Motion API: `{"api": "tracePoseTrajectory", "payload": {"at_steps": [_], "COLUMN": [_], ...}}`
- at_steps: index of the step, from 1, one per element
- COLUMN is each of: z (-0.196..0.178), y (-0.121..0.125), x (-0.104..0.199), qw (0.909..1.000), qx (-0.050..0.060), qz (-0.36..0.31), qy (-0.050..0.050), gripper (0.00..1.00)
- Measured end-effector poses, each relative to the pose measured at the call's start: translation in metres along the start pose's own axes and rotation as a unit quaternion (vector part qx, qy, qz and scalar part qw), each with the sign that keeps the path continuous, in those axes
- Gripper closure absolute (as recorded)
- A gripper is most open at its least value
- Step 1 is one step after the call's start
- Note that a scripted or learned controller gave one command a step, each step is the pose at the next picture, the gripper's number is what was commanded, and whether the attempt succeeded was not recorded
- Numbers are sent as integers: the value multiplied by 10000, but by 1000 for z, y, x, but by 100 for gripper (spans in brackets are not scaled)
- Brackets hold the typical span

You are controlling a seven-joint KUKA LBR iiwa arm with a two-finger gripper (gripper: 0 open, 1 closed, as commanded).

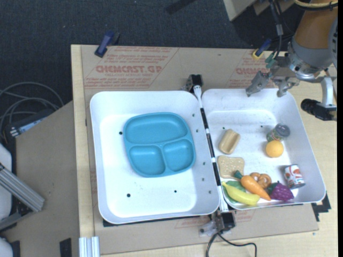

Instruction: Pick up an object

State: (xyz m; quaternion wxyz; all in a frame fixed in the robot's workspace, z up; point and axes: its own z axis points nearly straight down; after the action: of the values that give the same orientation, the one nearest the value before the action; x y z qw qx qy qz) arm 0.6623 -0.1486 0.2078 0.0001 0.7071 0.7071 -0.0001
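Jaws point(270, 85) spread and empty, hovering at the upper right over the right bin point(244, 114); nothing grabbed yet, the orange ball point(274, 149) and carrot point(255, 186) untouched below.

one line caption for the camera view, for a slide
Open gripper hovers over the right bin's far edge; toy food sits below, blue divided plate in the left bin.

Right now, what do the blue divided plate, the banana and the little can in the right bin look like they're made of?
The blue divided plate looks like moulded plastic: one even colour, rounded compartment walls, soft sheen. The banana seems to be a plastic toy, smooth and uniformly yellow, though rubber is possible. The can shows a printed red label and a pale, metal-looking top; whether it is real tin or plastic is too small to tell.
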Motion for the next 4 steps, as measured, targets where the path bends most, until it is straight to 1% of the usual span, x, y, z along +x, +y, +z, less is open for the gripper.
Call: {"api": "tracePoseTrajectory", "payload": {"at_steps": [1, 2, 3, 4], "z": [62, 119, 119, 108], "y": [-92, -85, -53, -52], "x": [28, 52, 50, 51], "qw": [10000, 10000, 10000, 10000], "qx": [14, -35, -42, -66], "qz": [4, 0, -2, 0], "qy": [3, -2, -4, 5], "gripper": [0, 0, 0, 100]}}
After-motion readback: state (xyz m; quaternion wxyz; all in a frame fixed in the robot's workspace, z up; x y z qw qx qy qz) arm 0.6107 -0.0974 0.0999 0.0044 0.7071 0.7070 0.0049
